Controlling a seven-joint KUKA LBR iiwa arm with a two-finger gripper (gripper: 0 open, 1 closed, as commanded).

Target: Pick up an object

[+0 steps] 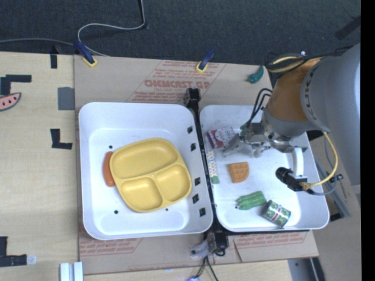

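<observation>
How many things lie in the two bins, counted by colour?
Yellow: 1, divided tray
Orange: 2, object under the tray's edge, waffle
Green: 2, toy, can
Red and white: 1, packet
Total: 6

A single fixed camera looked down on the worktop [41,174] from above at a slant, far enough back to take in both white bins [94,157] side by side, with the arm [328,92] entering from the right edge.
</observation>
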